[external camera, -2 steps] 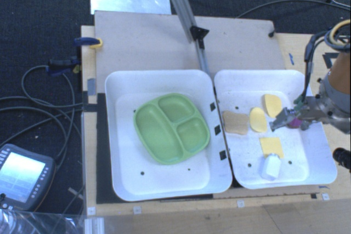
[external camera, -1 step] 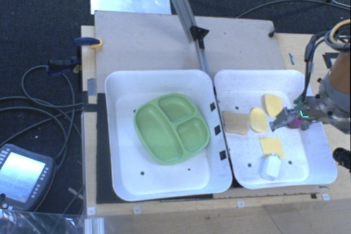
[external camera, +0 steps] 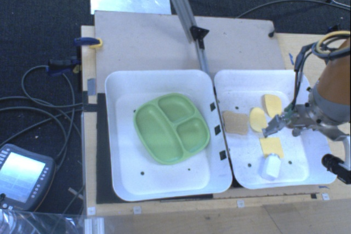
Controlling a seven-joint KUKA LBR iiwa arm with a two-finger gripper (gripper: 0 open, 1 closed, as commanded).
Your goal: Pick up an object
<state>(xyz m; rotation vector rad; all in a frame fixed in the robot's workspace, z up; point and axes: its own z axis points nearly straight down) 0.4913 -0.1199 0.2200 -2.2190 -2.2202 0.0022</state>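
We look down at a slant on a wooden table (external camera: 164, 41) that bears two shallow white bins side by side. The left bin (external camera: 118, 118) holds a light green plate (external camera: 171, 127) with three compartments, lying flat near the middle of the bin.

The right bin (external camera: 241, 85) holds several small things. A tan, flat rectangular piece (external camera: 236, 123) lies at the left side of this bin. Just to its right sits a yellow rounded piece (external camera: 257, 118), and farther from us, close by, a pale yellow wedge-like piece (external camera: 271, 103). Nearer to us lies a flat yellow square piece (external camera: 272, 146), and just beyond its near edge a small white object (external camera: 271, 166) rests on the bin floor.

The arm (external camera: 334, 85) reaches in from the right, its orange band visible above the wrist. The gripper (external camera: 272, 127) hangs over the right bin, between the yellow rounded piece and the yellow square piece. We see nothing between the jaws, and we cannot tell from this view whether they are released or clenched.

A handheld control pendant (external camera: 22, 175) with a lit screen lies on the dark floor at the near left.
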